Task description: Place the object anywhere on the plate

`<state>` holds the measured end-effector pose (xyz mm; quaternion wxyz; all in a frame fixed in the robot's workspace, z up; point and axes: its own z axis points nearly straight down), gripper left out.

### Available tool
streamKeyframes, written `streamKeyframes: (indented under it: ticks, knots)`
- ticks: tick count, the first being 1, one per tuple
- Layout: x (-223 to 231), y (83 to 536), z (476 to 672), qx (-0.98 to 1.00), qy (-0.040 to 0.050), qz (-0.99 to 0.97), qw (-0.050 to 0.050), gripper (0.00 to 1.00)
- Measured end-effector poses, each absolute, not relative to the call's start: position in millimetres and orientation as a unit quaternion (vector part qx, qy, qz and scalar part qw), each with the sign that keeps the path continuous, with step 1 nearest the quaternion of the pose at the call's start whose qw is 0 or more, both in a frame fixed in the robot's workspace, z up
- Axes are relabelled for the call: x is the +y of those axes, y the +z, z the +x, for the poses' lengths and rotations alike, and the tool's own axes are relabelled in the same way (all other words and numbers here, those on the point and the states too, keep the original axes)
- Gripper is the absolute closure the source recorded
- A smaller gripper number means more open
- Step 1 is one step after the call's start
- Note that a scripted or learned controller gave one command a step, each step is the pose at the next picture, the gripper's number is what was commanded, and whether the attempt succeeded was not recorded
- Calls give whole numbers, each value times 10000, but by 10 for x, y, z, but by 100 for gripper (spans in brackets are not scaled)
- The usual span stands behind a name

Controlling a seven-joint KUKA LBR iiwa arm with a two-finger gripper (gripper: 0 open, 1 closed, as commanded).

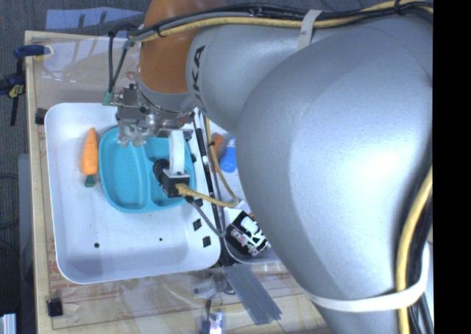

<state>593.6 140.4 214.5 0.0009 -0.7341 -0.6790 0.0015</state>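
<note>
From above, the carrot (90, 154) lies in the white bin (73, 251), just beside the blue plate (129, 178), not on it. The hand (135, 132) hangs over the plate's top edge; I cannot tell if it is open or holding anything. I think the grab step comes next: the hand must go over to the carrot.

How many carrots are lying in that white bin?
1. The carrot lies in the left white bin, just left of the blue plate. The big grey arm covers the other bin, so more could be hidden.
</note>
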Motion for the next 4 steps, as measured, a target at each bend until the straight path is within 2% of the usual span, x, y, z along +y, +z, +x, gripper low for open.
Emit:
streamKeyframes:
  ticks: [1,2,3,4]
  knots:
    - [887,3217,6488,-6204,13,-7843,8,100]
    - [293,3313,6534,-4468,22,-8946,14,100]
    - [269,2576,6466,-3539,36,-9353,18,100]
    - [-87,2829,6432,-2805,25,-9599,10,100]
